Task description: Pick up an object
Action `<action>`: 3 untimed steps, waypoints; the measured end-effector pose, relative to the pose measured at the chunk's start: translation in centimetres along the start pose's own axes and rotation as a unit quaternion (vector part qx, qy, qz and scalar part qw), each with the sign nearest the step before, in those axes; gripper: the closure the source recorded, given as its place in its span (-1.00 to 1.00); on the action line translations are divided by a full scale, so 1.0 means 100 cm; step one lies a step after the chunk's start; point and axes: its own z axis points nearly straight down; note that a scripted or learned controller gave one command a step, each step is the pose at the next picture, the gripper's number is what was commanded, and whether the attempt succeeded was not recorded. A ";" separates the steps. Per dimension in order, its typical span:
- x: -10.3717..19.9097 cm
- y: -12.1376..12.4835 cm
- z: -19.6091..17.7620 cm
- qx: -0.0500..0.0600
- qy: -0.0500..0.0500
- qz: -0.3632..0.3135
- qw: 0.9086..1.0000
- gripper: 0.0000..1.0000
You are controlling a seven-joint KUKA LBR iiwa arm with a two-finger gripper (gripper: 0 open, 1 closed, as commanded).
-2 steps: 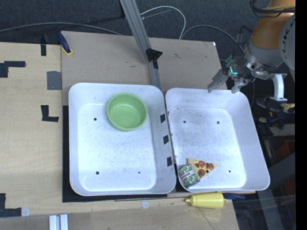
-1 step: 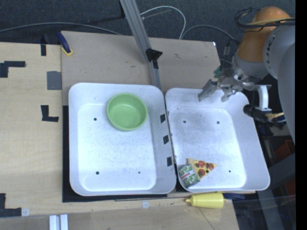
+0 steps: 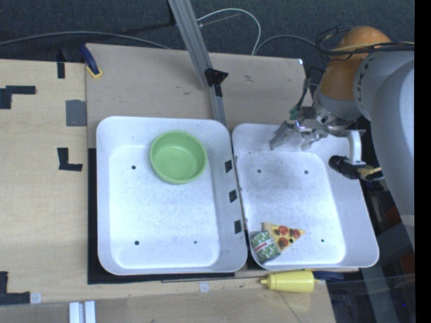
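Camera view, flat pizza-slice toy point(image 3: 284, 235) in right bin point(image 3: 350, 247), end effector point(image 3: 295, 136) splayed wide, holding nothing

Wooden bench point(image 3: 155, 86) was seen bearing two white bins point(image 3: 108, 200) side by side; yellow bottle point(image 3: 291, 281) lay on it, well apart from the fingers point(image 3: 279, 140).

Blue-yellow clamp point(image 3: 91, 63) sat at bench's point(image 3: 148, 79) far-left corner; grey pole point(image 3: 195, 42) slanted over it; black tape marks point(image 3: 67, 159) on wooden board point(image 3: 37, 200) at left.
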 end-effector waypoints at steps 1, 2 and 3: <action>0.001 0.000 0.034 -0.001 0.000 0.000 1.000 -1.00; 0.002 0.000 0.022 -0.002 -0.001 -0.001 1.000 1.00; 0.004 0.007 -0.040 -0.006 0.000 0.000 1.000 1.00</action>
